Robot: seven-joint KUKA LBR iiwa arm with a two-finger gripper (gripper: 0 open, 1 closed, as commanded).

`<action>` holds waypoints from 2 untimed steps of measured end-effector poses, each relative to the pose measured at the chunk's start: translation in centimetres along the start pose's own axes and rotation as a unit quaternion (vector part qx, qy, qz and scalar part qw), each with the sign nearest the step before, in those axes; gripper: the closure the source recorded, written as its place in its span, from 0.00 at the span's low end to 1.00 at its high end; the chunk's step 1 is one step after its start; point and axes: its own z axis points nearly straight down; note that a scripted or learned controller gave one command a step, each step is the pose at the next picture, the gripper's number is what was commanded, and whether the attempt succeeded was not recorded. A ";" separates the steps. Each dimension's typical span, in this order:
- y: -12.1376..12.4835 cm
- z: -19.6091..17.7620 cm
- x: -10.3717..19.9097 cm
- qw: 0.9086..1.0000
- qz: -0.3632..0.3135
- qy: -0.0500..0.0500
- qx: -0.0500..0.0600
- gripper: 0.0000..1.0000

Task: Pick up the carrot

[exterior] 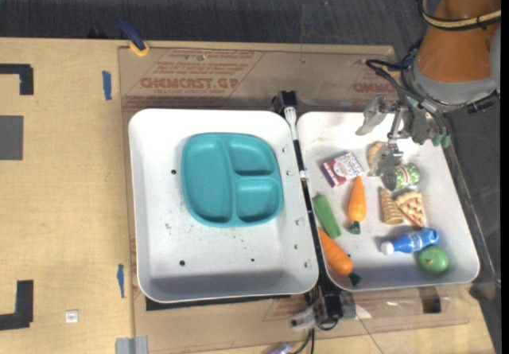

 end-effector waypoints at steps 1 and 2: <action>1.2 7.6 4.5 1.000 0.013 -0.015 0.000 0.00; 0.0 9.9 12.1 1.000 -0.026 -0.006 0.003 0.00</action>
